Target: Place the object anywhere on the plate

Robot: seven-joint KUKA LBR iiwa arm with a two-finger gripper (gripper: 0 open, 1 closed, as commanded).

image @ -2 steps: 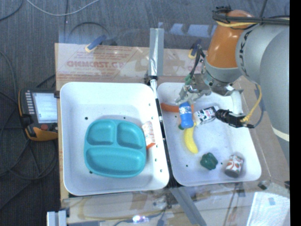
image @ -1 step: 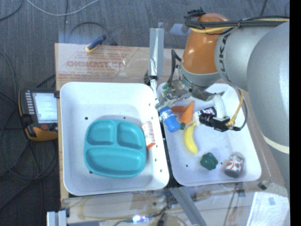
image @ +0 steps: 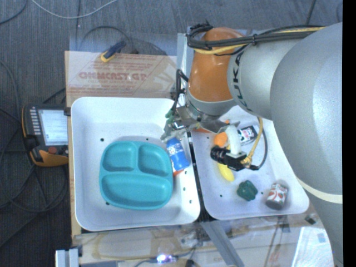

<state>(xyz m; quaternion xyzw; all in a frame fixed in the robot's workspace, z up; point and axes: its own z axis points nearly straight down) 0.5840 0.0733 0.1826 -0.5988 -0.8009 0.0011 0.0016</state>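
Note:
A teal divided plate (image: 136, 175) lies in the left white bin (image: 89, 115). My gripper (image: 174, 130) hangs over the plate's right rim, close to the wall between the two bins. A small blue bottle (image: 177, 154) with a white label and an orange end sits right under the fingertips, held between them. It is tilted, with its lower end over the plate's right edge. The grey arm with its orange band (image: 214, 65) comes in from the upper right and hides the back of the right bin.
The right bin (image: 289, 202) holds a yellow piece (image: 226, 174), an orange piece (image: 221, 139), a white bottle (image: 243, 133), a green lump (image: 247, 190) and a red-and-white can (image: 276, 195). A cardboard sheet (image: 119, 77) lies behind the left bin, and a handheld screen (image: 45, 129) lies to its left.

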